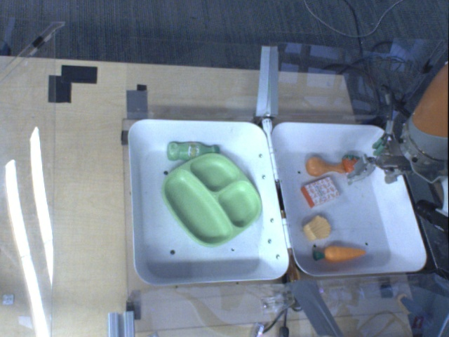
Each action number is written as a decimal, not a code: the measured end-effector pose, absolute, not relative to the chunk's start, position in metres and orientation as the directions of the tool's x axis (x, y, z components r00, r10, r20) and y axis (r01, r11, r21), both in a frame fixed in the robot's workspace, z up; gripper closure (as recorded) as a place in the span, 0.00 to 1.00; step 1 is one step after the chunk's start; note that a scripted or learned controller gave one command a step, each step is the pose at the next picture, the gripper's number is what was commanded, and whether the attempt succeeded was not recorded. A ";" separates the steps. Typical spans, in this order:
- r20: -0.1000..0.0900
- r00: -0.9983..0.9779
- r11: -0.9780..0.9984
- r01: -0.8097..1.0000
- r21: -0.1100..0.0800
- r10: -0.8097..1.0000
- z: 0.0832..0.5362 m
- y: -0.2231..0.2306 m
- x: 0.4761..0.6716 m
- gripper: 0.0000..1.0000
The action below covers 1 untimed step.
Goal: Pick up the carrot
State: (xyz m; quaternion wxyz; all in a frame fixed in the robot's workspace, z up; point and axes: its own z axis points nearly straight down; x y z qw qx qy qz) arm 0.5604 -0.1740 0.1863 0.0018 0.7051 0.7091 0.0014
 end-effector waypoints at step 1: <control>-0.001 -0.065 0.065 0.998 0.005 0.998 0.139 -0.128 0.653 0.00</control>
